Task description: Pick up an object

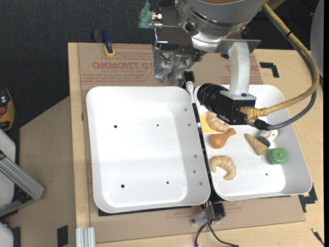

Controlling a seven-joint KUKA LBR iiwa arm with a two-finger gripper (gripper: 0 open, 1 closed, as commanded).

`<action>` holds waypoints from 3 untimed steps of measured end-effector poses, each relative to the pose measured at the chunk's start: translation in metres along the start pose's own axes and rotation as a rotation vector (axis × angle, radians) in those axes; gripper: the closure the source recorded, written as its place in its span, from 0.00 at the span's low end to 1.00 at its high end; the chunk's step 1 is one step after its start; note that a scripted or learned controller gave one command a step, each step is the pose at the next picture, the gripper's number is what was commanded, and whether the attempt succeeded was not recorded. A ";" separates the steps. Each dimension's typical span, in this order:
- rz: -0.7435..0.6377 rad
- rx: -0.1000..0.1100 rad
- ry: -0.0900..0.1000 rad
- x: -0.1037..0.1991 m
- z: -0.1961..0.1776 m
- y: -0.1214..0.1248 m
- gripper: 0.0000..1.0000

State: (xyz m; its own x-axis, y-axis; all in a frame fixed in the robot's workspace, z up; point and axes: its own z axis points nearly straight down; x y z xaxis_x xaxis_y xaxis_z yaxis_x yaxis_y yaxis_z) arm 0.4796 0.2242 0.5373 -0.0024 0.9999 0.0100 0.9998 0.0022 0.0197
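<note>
**Arm over the bins, food toys in the right one**

Red lettering on the brown board [128, 60] under the bins reads "CHEMCAST", with more letters after it that I cannot make out. The board lies on a bench against a dark, speckled floor [51, 14]; a blue and yellow clamp [107, 41] grips its far edge.

Two shallow white bins sit side by side, touching along their inner rims. The left bin [103, 179] has small dark dots on its floor. The right bin [293, 181] holds a croissant [224, 165] near its front, an orange drumstick [221, 138] behind it, a cone-shaped piece [256, 143] and a green round piece [278, 156] to the right.

The gripper [172, 68] hangs beyond the far rim of the left bin, over the board. Whether its fingers are spread or closed cannot be told, and nothing is seen between them. A black camera unit [222, 104] with a yellow cable [288, 99] sits over the right bin.
</note>
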 end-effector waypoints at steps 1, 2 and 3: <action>0.003 0.032 -0.016 -0.001 0.125 -0.004 1.00; 0.001 0.016 -0.008 -0.001 0.090 -0.002 1.00; 0.001 0.017 -0.009 0.000 0.074 -0.002 1.00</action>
State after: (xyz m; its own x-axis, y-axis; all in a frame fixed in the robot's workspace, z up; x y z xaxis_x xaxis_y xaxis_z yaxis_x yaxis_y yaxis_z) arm 0.4792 0.2247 0.4629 -0.0017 1.0000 0.0013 1.0000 0.0017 0.0030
